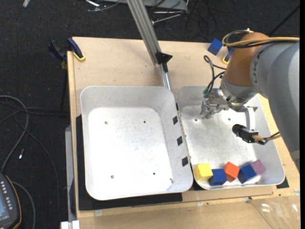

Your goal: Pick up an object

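Several small blocks lie along the near edge of the right bin (pixel 267 142): a yellow block (pixel 203 171), a blue block (pixel 218 176), an orange block (pixel 231 171), another blue block (pixel 247 172) and a pale purple block (pixel 258 166). My gripper (pixel 208 111) hangs low over the far left part of that bin, well away from the blocks. Nothing shows between its fingers.
The left bin (pixel 127 142) sits beside the right one. A blue block (pixel 215 46) rests on the wooden bench behind the arm. A metal pole (pixel 145 25) slants in from the top to the bins' far edge. A clamp (pixel 71 49) grips the bench's far left corner.
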{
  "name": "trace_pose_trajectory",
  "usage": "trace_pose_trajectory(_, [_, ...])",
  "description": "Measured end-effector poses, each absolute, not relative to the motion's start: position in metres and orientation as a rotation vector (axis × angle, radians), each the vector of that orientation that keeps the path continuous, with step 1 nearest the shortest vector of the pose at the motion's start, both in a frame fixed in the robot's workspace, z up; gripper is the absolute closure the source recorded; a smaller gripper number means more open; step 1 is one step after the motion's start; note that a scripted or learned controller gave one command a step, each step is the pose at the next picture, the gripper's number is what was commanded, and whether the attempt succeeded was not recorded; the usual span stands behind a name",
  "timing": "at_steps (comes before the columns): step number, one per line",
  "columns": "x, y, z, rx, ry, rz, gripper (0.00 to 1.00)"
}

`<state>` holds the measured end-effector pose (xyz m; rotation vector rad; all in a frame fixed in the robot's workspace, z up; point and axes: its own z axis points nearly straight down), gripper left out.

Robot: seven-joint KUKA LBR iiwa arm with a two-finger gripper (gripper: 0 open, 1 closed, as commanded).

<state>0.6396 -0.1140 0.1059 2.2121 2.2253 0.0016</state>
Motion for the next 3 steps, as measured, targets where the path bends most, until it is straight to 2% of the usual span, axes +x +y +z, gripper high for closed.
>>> trace_pose_trajectory(1, [0.607, -0.184, 0.095, 2.230, 2.212, -0.006, 1.00])
trace_pose_trajectory(2, [0.610, -0.179, 0.096, 2.222, 2.220, 0.000, 0.00])
trace_pose_trajectory(3, [0.574, -0.174, 0.118, 2.225, 2.220, -0.002, 0.00])
